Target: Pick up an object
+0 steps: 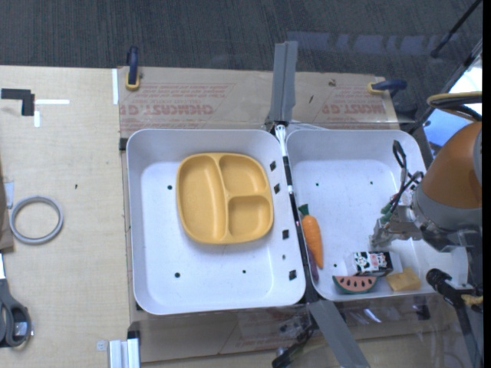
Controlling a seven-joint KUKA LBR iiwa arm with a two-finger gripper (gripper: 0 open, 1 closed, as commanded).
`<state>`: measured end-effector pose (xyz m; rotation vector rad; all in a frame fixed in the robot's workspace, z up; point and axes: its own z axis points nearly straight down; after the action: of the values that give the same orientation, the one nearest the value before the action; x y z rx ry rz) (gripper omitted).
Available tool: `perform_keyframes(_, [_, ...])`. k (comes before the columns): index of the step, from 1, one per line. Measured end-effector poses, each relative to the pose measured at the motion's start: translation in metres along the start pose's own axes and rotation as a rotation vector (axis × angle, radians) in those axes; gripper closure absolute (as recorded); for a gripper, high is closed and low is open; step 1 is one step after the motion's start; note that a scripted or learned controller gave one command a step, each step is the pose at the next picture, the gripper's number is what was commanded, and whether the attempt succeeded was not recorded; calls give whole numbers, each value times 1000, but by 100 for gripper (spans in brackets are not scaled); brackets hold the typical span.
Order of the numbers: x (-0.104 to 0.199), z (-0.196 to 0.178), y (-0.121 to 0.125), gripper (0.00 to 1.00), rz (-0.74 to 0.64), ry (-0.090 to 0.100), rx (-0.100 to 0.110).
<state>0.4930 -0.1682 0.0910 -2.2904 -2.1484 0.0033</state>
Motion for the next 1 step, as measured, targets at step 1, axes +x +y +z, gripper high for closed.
perform_keyframes(1, [37,1,-19,100,279,1,3])
